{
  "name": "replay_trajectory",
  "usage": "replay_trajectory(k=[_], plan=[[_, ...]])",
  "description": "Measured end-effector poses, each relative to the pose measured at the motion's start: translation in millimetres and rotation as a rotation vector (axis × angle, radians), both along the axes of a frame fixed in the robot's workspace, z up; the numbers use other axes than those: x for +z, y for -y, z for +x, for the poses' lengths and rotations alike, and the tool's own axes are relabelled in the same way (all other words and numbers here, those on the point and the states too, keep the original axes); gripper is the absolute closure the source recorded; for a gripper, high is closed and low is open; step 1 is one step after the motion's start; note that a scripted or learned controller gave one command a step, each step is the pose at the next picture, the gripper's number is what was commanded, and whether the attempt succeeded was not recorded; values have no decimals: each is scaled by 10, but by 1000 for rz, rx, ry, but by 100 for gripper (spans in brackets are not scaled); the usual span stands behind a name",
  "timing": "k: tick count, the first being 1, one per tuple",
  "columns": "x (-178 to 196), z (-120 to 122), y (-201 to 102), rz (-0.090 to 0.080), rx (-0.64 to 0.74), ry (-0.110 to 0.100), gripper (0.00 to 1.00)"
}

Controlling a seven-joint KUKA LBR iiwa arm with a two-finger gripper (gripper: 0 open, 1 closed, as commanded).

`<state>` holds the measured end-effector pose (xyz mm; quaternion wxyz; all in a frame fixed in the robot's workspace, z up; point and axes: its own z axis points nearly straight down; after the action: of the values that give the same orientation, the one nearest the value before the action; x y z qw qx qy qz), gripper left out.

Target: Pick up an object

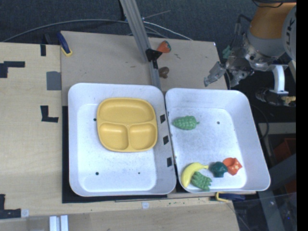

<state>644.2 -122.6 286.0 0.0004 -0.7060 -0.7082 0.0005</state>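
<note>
The right bin (240, 105) holds several toy foods. A green leafy piece (185, 123) lies alone near its upper left. In the front corner cluster a yellow banana (190, 171), a bumpy green piece (201, 181), a dark teal piece (218, 169) and a red-orange piece (233, 166). My gripper (222, 78) hangs above the bench just past the right bin's far rim, well away from all the toys. Its fingers stand apart, open, with nothing between them.
The left bin (82, 143) holds a yellow three-compartment plate (127, 124) in its upper half. A grey metal strut (137, 20) slants down to the gap between the bins. A small orange piece (164, 46) and a brown one (164, 72) lie on the bench behind.
</note>
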Motion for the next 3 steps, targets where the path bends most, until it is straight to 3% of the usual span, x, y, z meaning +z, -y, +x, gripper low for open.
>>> replay_trajectory(k=[1,3], plan=[[0,0,1,0,0,0,0],[-1171,-26,-100,0,-1,-5,0]])
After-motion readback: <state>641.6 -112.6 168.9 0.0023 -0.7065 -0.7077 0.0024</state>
